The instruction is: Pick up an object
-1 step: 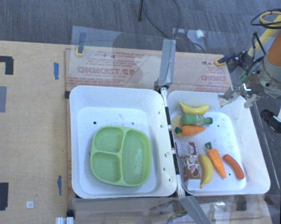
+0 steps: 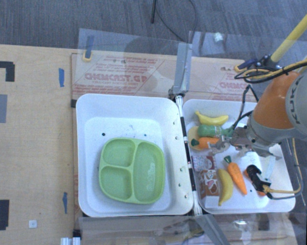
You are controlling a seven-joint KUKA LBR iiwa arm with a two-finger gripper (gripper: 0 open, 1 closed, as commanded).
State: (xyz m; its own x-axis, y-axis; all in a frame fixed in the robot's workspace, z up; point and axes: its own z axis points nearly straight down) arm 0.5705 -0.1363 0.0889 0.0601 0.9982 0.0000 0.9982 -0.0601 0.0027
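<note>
The pick was not yet made when this frame was taken. The gripper (image 2: pixel 231 140) hung low in the right bin (image 2: pixel 288 202), and nothing could be seen held in it. Whether it stood open or closed could not be told from above, as the wrist and its fittings covered it.

Every candidate lay on the bin floor. A yellow banana (image 2: pixel 212 118) sat at the far end, with a green toy vegetable (image 2: pixel 209 130) just beside it and a small orange carrot (image 2: pixel 207 143) next in line. These last two were the items nearest the gripper, the green one close enough that it may have been touching. Nearer the camera lay a second carrot (image 2: pixel 237 177), a second banana (image 2: pixel 225 186) and two small printed packets (image 2: pixel 208 177), all close together.

The left bin (image 2: pixel 86 142) held a green divided plate (image 2: pixel 132 170), well apart from the arm.

The arm (image 2: pixel 276 107) reached in from the right, its orange band above the bin's far right corner. The wrist was angled down and leftward toward the cluster at the bin's far left side. By that pose the step in hand looked like the approach or the grasp itself, with the closing, lifting and carrying left to do.
</note>
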